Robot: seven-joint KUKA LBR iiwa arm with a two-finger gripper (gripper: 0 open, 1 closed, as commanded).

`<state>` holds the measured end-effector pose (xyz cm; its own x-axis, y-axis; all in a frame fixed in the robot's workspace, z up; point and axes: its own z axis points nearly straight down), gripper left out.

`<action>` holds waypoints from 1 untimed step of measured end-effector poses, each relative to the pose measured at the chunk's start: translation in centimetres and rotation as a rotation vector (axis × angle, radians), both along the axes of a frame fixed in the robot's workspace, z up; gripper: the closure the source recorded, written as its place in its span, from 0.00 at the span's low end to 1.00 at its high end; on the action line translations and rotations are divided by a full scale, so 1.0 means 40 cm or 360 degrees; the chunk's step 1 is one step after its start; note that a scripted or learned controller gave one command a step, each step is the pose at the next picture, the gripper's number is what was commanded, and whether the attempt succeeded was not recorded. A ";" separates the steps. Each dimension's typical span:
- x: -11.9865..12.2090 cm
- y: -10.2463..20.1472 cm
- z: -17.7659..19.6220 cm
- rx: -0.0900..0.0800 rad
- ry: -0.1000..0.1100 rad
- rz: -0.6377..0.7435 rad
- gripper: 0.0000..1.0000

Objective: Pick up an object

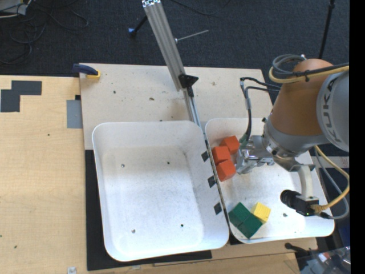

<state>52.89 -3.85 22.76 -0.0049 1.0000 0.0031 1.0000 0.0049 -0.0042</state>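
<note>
Tool (246,160) just beside orange blocks (224,157)

Blocks (224,160) in right bin (319,227), hand (244,160) just beside them

Claw (244,160) beside orange blocks (224,159) in right bin (319,228)

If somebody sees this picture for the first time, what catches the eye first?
The big grey-and-orange arm at the right, reaching over the right bin. Its claw sits beside three orange blocks at that bin's left wall. A green block and a yellow block lie nearer the front.
</note>
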 end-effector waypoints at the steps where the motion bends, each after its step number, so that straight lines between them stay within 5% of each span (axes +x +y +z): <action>1: 0.014 0.137 -0.025 -0.0001 0.0003 -0.0001 1.00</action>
<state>53.45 1.63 21.77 -0.0045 1.0000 0.0026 1.0000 0.0045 -0.0061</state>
